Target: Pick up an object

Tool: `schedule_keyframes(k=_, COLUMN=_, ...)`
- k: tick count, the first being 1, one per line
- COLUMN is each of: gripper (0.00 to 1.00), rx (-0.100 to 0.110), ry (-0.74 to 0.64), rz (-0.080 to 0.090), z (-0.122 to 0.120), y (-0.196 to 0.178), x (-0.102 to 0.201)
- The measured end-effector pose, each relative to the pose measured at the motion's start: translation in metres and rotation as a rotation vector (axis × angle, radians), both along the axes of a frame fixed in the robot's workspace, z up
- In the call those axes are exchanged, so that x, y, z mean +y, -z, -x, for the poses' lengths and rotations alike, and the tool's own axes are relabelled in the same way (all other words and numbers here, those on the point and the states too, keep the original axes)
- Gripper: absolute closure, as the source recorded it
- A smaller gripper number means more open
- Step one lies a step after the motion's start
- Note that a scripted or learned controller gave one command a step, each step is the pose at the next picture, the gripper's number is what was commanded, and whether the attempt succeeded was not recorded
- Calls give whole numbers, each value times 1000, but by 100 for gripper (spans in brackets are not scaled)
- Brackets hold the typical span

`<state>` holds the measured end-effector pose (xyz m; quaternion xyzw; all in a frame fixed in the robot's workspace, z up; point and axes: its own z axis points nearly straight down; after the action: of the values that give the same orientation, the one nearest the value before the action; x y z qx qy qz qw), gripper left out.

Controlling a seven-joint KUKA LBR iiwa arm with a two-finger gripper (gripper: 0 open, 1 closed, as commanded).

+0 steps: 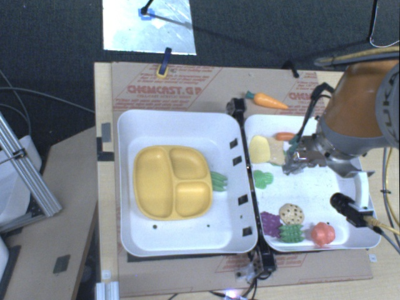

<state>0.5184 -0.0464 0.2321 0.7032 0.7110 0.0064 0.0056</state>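
The robot's gripper (294, 161) hung low over the shallow white right-hand bin (315, 195), above the far-left part of that bin's floor. Whether the gripper was open or closed could not be told, as the wrist covered it from above.

Every loose toy lay on the floor of that bin. A pale yellow rounded plastic piece (260, 149) sat in the bin's far-left corner, just beside the gripper on the view's left. A small orange-red stick-shaped toy (284, 136) lay against the bin's far wall, just beyond the gripper. A green lumpy broccoli-like toy (263, 180) rested by the bin's left wall, about halfway along it. Along the bin's near wall stood a row: a purple plastic bunch of grapes (270, 222) in the near-left corner, a round tan speckled cookie toy (291, 214) beside it, a dark green spiky toy (291, 233) touching the cookie on its near side, and a pink-red rounded toy (323, 233) further towards the bin's right.

Outside the bin, beyond its far-left corner, an orange plastic carrot with a green top (267, 100) lay on the brown printed board (187, 89). Against the bin's left wall stood the second white bin (181, 127), which held a yellow three-compartment plastic plate (172, 181) with a small green leafy toy (219, 180) touching the plate's edge nearest the right-hand bin.
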Motion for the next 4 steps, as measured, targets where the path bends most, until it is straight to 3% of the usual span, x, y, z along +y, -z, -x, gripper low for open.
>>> schedule_keyframes(k=1, gripper=100, rx=20, ry=2, rz=-2, z=27, y=50, x=50)
schedule_keyframes(k=2, gripper=100, rx=14, ry=0, rz=-1, z=-5, y=48, x=111)
schedule_keyframes(k=3, gripper=100, rx=12, ry=3, rz=0, z=-51, y=48, x=139)
schedule_keyframes(k=4, gripper=100, rx=18, ry=3, rz=0, z=-73, y=102, x=181)
